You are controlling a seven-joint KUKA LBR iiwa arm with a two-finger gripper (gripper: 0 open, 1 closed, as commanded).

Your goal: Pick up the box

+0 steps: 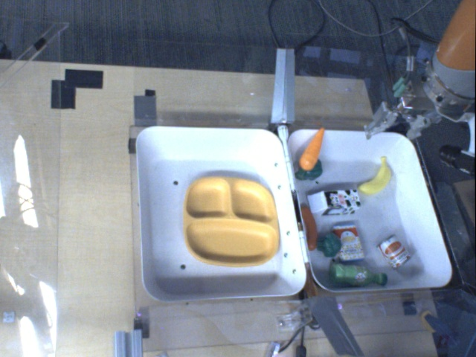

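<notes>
A white box with black patches (334, 201) lies on its side near the middle of the right bin (424, 199). A smaller carton with an orange and blue label (348, 245) lies just below it. My gripper (393, 125) hangs over the back rim of the right bin, up and to the right of the white box and well apart from it. Its two fingers (374, 127) stand spread with nothing between them. The arm's orange band (457, 39) shows at the top right.
The right bin also holds a carrot (312, 151), a banana (378, 178), a red stick (309, 226), a green bottle (357, 275) and a small can (393, 251). In the left bin (156, 199) lies a yellow compartment tray (230, 220). A metal post (283, 88) stands between the bins.
</notes>
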